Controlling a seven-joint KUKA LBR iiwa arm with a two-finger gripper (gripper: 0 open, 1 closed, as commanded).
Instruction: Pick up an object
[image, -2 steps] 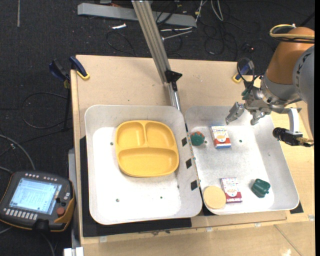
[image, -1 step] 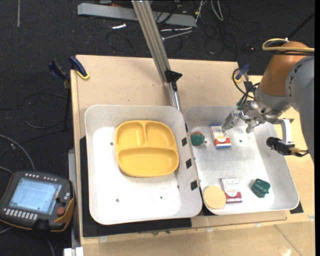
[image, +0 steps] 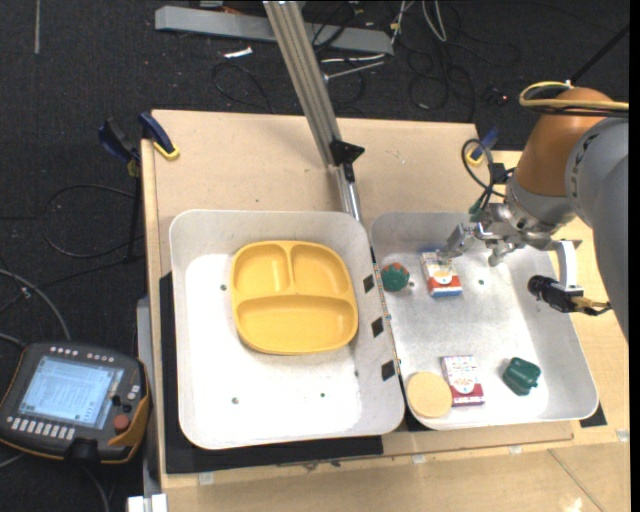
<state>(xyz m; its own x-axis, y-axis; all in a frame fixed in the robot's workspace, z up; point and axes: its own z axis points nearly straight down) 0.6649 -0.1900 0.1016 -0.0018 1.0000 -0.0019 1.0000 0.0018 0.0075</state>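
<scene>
Gripper (image: 452, 246) is hanging at upper part of right bin (image: 560, 330), fingers apart w/ nothing btwn them, tips just above small carton (image: 441, 276). Second carton (image: 462, 380) is lying lower centre-right.

**Around the Bench: Tray, Clamps and a Pendant**

A yellow compartment tray (image: 295, 297) lies in the left white bin (image: 200, 400), its three sections facing up, one wide section toward the near side and two smaller ones behind. The bin sits on a tan bench top (image: 240, 160). A blue and yellow clamp (image: 155, 135) grips the bench's far left corner. A slanted metal pole (image: 312, 85) crosses from the top of the view down to the seam between the bins. On the dark carpet (image: 70, 200) at lower left rests a teach pendant (image: 70, 400) with a lit screen. Loose cables (image: 420, 60) trail across the floor behind the bench.
</scene>
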